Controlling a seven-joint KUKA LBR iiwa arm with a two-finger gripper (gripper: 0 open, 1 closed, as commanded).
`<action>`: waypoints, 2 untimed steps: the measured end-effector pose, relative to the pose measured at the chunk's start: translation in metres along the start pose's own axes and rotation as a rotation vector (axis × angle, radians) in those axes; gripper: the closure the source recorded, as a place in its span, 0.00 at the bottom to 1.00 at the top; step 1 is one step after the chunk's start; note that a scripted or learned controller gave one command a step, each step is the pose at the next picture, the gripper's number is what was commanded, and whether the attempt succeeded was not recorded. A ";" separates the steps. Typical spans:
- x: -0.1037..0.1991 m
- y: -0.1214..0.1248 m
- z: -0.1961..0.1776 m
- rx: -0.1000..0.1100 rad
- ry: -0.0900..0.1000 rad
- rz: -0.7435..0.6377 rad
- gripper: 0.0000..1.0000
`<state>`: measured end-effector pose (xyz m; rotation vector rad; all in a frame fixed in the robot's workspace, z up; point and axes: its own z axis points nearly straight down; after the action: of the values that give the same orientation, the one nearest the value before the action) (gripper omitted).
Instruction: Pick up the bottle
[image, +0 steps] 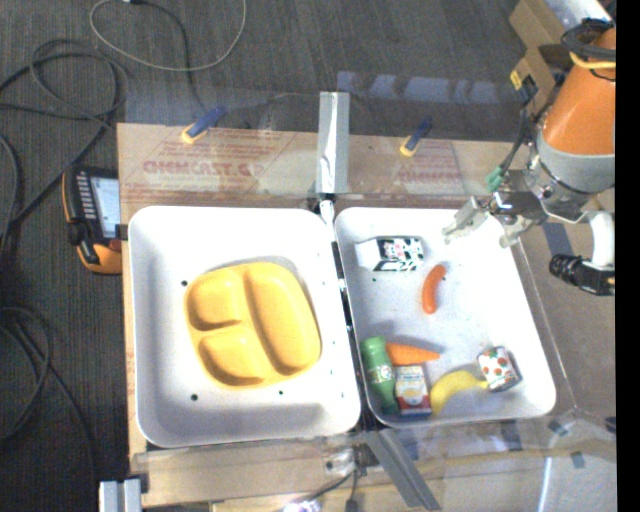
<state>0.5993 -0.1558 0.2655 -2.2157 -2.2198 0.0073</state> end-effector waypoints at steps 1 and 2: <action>0.050 -0.044 0.096 0.000 0.001 -0.195 0.00; 0.052 -0.061 0.177 -0.016 -0.004 -0.365 0.00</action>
<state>0.5372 -0.1037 0.0889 -1.7832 -2.5961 -0.0078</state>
